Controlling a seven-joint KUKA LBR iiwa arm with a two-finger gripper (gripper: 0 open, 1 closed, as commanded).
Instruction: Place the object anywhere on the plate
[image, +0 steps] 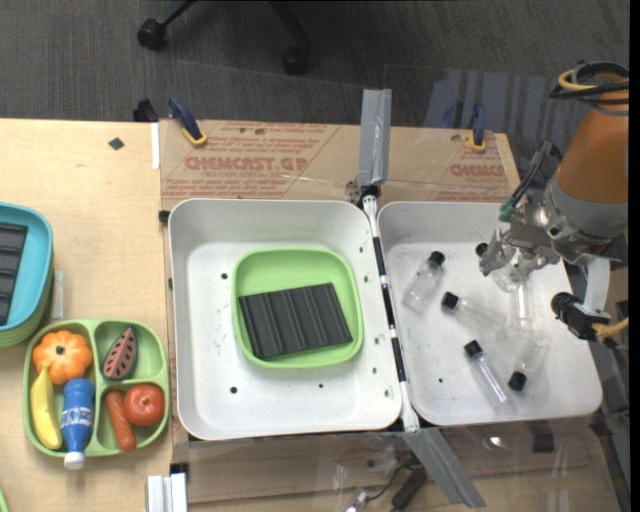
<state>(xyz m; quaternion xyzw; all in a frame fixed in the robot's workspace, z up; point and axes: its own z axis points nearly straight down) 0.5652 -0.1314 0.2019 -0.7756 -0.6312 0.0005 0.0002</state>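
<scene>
Left bin (200, 300): green plate (297, 262) bearing a dark ribbed slab (296, 319). Right bin (560, 395): several clear vials with black caps (486, 370), lying scattered and apart. Gripper (512, 262): above the right bin's upper right part; whether its fingers are apart or hold a vial cannot be told. Bench (70, 160): green compartment tray of toy food (95, 395) at left.

Bench (85, 260): pale wood top, evenly lit. Floor (420, 50): dark grey carpet beyond the far edge. Office chair base (225, 35): black, on castors, at the top. Cardboard sheet (265, 160): brown, red lettering, held by blue-handled clamps (186, 120) at its far edge.
</scene>
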